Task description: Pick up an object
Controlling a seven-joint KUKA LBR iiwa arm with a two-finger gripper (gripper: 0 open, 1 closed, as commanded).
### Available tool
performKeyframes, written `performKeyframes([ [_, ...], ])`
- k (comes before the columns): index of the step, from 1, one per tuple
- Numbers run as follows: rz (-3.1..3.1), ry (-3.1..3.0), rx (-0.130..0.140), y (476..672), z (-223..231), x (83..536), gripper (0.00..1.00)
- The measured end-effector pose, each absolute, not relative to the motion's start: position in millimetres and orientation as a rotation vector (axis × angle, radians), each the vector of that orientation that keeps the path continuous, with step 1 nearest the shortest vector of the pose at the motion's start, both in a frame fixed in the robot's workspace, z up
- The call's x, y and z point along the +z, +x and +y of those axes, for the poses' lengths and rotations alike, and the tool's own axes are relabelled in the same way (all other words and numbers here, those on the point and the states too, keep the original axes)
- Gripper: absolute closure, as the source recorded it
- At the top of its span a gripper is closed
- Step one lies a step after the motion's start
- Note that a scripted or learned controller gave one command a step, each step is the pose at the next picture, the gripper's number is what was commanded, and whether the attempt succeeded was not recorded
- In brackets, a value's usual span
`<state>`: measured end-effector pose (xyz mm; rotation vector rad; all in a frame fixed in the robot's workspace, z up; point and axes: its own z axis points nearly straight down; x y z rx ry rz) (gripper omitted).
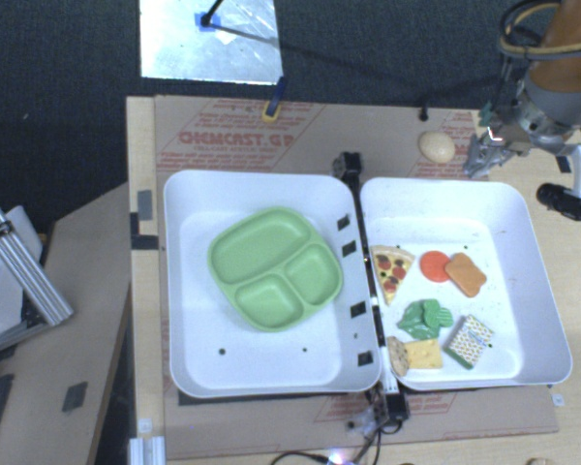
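the grey arm with its orange band (pixel 562 42) hangs beyond the right white plastic bin's (pixel 523 221) far corner; the gripper (pixel 484 148) sits too blurred to read.

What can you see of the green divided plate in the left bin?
The green divided plate is pale green, looks like smooth moulded plastic, and is roughly a rounded square turned at an angle to the bin walls. Raised ridges split it into three compartments: one large at the upper left, two smaller along the lower right. All three hold nothing. It lies flat, right side up, near the middle of the left bin, on its white floor, apart from the walls. Nothing else touches it.
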<state>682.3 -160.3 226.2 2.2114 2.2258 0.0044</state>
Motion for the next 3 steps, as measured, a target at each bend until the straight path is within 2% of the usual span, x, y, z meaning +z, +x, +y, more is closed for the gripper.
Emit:
performKeyframes([
  [1,2.23,2.211,0.002,670.5,-107,236,1.0],
  [3,2.23,2.213,0.001,649.2,-19,225,1.0],
])
